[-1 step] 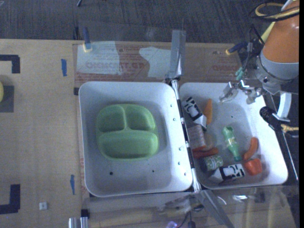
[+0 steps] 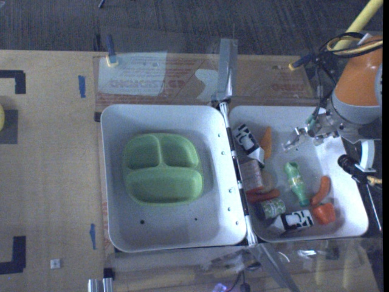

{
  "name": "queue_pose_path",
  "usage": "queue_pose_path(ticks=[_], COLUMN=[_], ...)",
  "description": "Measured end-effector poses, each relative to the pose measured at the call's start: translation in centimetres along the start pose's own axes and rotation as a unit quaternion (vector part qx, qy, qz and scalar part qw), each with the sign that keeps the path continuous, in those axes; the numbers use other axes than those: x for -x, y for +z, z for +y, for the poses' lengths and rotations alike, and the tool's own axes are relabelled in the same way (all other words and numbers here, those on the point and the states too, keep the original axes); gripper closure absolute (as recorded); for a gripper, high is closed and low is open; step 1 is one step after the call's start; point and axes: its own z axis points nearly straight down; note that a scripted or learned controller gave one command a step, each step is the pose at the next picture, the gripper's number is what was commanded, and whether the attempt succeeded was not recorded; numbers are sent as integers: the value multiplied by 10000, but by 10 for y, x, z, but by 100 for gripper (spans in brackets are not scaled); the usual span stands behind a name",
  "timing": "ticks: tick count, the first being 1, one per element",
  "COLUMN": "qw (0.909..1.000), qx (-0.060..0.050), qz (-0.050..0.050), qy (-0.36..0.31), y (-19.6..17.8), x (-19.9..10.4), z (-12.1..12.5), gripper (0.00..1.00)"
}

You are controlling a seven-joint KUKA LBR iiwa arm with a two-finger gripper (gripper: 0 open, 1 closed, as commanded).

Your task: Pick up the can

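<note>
Hand (image 2: 296,141): metal fingers spread, grasping nothing | can (image 2: 251,174): cylindrical, lying flat | bin (image 2: 351,227): white

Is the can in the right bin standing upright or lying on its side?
Lying on its side. The small dark-green cylindrical can shows its long side wall from above, near the front of the right white bin, beside the black-and-white carton.

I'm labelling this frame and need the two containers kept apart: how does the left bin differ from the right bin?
The left bin holds a single thing, a green divided plate lying flat near its middle; the right bin holds a jumble of small items, among them a can, a green bottle and a carrot. The gripper hangs over the right bin, not the left bin. Both are shallow, white and sit side by side.
</note>
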Motion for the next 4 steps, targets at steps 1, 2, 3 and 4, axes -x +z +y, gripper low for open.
queue_pose_path(ticks=[1, 2, 3, 4], qw=[9999, 9999, 9999, 9999], qx=[15, 13, 45, -7], qz=[-8, -7, -21, 7], qy=[-162, -162, -155, 167], y=[40, 41, 28, -53], x=[-18, -18, -17, -75], z=[-12, -12, -10, -108], gripper=[0, 0, 100, 100])
